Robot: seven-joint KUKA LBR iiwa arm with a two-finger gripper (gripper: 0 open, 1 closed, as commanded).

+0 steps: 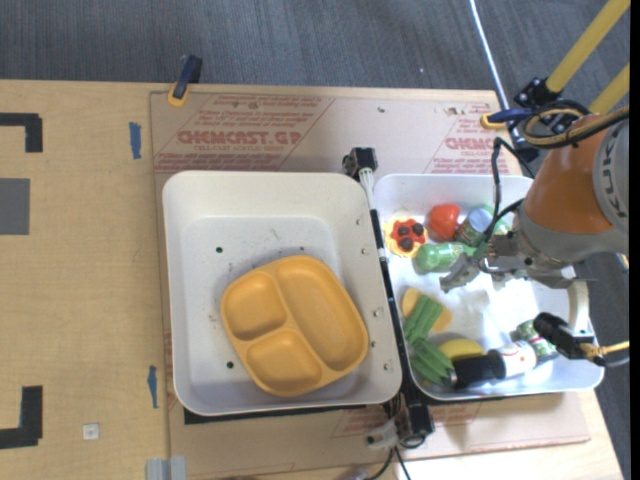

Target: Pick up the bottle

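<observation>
A bottle [500, 365] with a dark end and a white body lies on its side along the front wall of the right bin [570, 378]. My gripper [462, 271] hangs over the middle of that bin, behind the bottle and apart from it. It sits right beside a green rounded object [434, 258], and whether they touch is unclear. The grey wrist with its orange band [565, 193] reaches in from the right and covers the bin's far right part.
Around the gripper lie a red tomato [445, 218], a red and black toy [407, 233], green vegetables [425, 320] and a yellow piece [462, 348]. The left bin [190, 208] holds a yellow divided plate [292, 323]. Cables run at the right.
</observation>
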